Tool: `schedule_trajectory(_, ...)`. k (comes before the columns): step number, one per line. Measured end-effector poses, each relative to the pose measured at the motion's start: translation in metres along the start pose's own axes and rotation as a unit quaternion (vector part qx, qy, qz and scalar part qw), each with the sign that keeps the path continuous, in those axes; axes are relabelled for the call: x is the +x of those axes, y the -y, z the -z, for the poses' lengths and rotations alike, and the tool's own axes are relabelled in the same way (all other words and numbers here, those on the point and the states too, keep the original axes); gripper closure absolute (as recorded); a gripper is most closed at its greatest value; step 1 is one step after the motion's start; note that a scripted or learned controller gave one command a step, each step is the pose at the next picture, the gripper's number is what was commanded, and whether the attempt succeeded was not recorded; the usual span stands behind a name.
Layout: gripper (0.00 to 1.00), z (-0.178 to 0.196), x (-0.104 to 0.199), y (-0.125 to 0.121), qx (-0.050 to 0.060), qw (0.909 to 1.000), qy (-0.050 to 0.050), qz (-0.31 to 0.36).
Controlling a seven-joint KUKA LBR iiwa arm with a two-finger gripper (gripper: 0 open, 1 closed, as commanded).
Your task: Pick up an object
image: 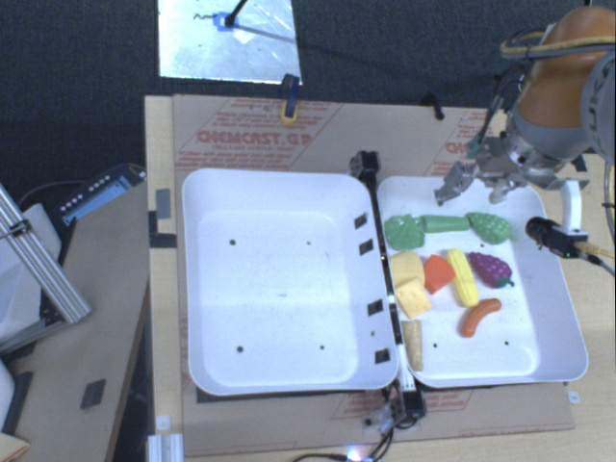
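Note:
My gripper (472, 192) hangs over the far end of the right bin (553, 354), open, with nothing between its fingers. Just in front of it lies a row of green toy foods: a leafy piece (404, 231), a long pod (445, 224) and a bumpy piece (491, 226). Closer to the front are purple grapes (491, 269), a yellow corn cob (463, 277), a red-orange piece (438, 273), two yellow blocks (411, 285), an orange sausage (479, 317) and a beige stick (412, 343).
The left bin (279, 277) sits beside the right one, joined by a black divider with clips (375, 258). Both bins rest on a cardboard sheet (250, 133). A shiny plate (226, 27) lies beyond the bench.

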State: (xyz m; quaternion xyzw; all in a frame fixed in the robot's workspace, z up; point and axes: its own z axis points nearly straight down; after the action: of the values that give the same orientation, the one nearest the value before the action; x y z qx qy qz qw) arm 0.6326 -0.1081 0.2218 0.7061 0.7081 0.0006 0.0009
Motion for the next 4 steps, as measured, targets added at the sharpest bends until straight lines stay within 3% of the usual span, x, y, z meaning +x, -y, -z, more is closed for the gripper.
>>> schedule_trajectory(1, 0.00, -0.140, -0.065, 0.008, 0.004, 1.0000, -0.001, -0.003)
schedule_trajectory(2, 0.00, -0.138, -0.040, 0.071, 0.003, 1.0000, -0.001, -0.001)
schedule_trajectory(3, 1.00, -0.126, -0.041, 0.067, -0.001, 1.0000, 0.000, -0.001)
schedule_trajectory(4, 1.00, -0.138, 0.030, 0.054, 0.000, 1.0000, -0.001, 0.004)
